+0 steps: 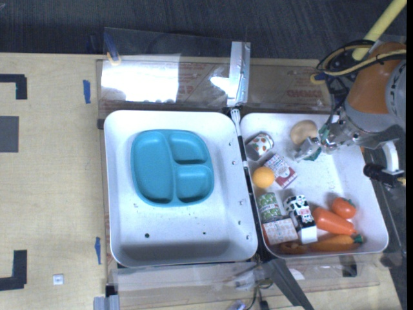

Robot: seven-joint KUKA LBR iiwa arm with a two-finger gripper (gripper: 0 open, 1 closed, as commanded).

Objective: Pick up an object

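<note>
My gripper (pixel 314 147) hangs low over the back part of the right bin (pixel 374 192), reaching in from the right below the arm's orange band. A beige rounded object (pixel 301 132) lies just to its left, very close or touching. A small round can (pixel 259 145) lies further left, by the bin's wall. In front of the gripper lie a small red-and-white carton (pixel 282 170) and an orange ball (pixel 262 177). I see no object held by the gripper.
The front of the right bin holds a green can (pixel 269 205), a cow-patterned item (pixel 299 210), a red vegetable (pixel 344 206), two carrots (pixel 333 222) and a flat carton (pixel 281 230). A blue divided plate (pixel 171 166) lies in the left bin (pixel 122 225).
</note>
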